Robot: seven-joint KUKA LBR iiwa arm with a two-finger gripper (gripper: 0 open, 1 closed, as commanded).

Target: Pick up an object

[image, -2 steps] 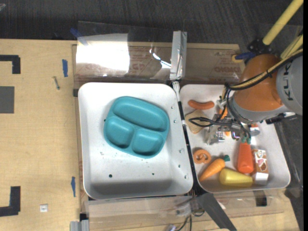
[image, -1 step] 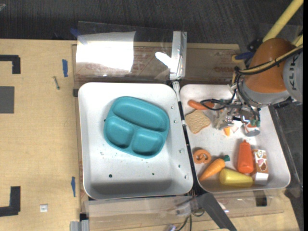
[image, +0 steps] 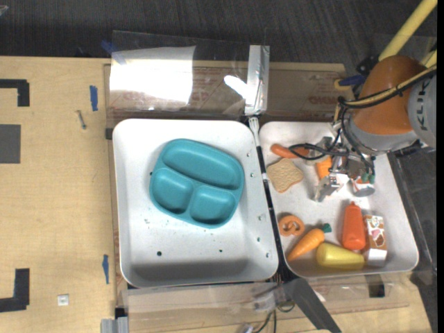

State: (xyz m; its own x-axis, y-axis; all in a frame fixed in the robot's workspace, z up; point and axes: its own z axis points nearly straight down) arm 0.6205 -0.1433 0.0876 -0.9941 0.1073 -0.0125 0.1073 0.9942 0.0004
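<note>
Toys lie scattered in the right bin (image: 406, 252), with the gripper (image: 331, 183) hanging over its middle; the fingers (image: 322, 189) point down toward bare floor, and whether they are spread or pinched I cannot tell, though nothing shows between them. At about 9 o'clock from the gripper rests a bread slice (image: 285, 175), with a thin carrot (image: 285, 151) just at 12 o'clock of it. At 7 o'clock from the gripper sits a pretzel (image: 290, 224), and beside that a fat carrot (image: 306, 243) touching a yellow piece (image: 339, 256) at the bin's 6 o'clock edge. An orange bottle (image: 353, 227) stands at 5 o'clock from the gripper, with a small carton (image: 375, 230) just at its 3 o'clock. The left bin (image: 139, 255) holds a teal divided plate (image: 197, 182) near its centre. The arm (image: 388, 106) enters from 2 o'clock over the wooden surface (image: 48, 186).
</note>
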